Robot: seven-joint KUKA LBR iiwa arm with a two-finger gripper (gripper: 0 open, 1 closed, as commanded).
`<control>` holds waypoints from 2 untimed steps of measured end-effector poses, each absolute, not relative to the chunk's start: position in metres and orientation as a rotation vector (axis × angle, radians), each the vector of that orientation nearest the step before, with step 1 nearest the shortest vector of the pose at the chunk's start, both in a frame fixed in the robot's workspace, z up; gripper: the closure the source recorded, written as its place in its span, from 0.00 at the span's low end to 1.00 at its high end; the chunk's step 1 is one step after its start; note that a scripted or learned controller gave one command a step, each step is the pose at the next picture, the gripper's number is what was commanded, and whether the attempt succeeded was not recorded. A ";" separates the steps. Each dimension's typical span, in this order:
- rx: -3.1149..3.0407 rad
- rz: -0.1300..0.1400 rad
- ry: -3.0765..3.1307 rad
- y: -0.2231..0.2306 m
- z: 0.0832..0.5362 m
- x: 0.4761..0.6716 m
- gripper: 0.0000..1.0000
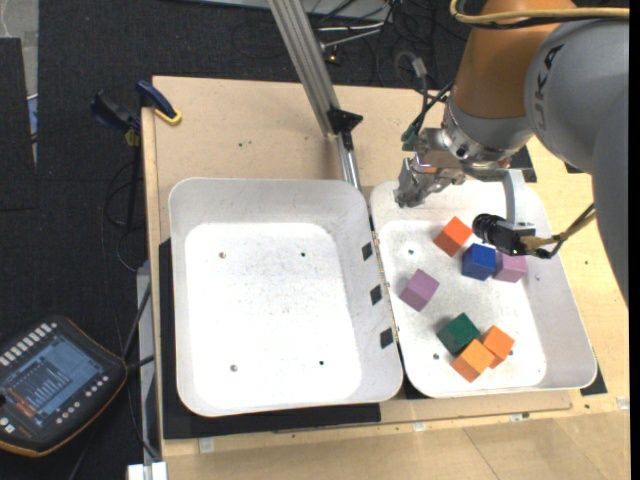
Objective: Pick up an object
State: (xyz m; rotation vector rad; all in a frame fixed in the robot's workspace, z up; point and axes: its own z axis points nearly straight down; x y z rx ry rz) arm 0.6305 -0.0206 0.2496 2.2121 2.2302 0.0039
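Note:
The right bin [560, 368] holds several small blocks. An orange cube [453, 235] lies near its back, with a blue cube [480, 261] and a pale purple block [511, 267] just to its right. Towards the bin's left side sits a purple cube [419, 289]. A green cube [459, 332] and two orange cubes [497, 343] [472, 360] cluster near the front. My gripper [415, 190] hangs over the bin's back left corner, apart from every block and left of the orange cube at the back. No block shows in it.
The left bin [190, 268] stands beside the right one, sharing a middle rim. A slanted metal pole [310, 58] ends at the bench behind the bins. A blue and yellow clamp [150, 103] grips the bench's back left corner. A teach pendant [45, 378] lies off the bench, front left.

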 end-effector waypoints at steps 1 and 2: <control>2.215 0.000 2.231 0.030 0.237 0.630 1.00; 2.213 0.002 2.229 0.077 0.230 0.640 1.00</control>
